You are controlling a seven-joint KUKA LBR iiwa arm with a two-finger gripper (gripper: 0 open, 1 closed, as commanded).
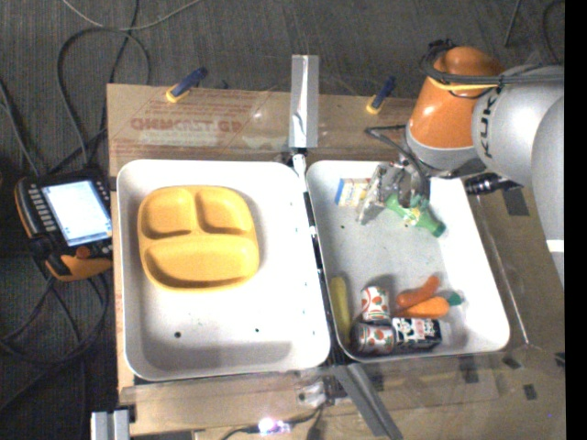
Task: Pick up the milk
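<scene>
The arm (514, 126) comes in from the right edge of the camera view, its grey link crossing above the far right corner of the right bin (481, 246). The orange band (454, 99) sits over the bin's far rim, and the wrist points down and toward the left from there. The end effector (390, 191) hangs low in the far part of the right bin, its fingers spread apart with nothing seen between them.

The milk (351, 191), a small white and blue carton, lies at the far left of the right bin, just beside the end effector on its left; whether a finger touches it cannot be told. A green bottle (417, 214) lies tilted just right of the end effector.

Along the near wall of the same bin sit two red and white cans (374, 319), a dark packet (417, 331) and a carrot (426, 296), with a yellow stick (340, 302) lying against the left wall. These are well apart from the end effector.

The left bin (183, 328) holds a yellow tray (199, 236) with three compartments. Both bins rest on the desk (183, 122). A handheld pendant (69, 214) with a lit screen lies on the floor to the left.
</scene>
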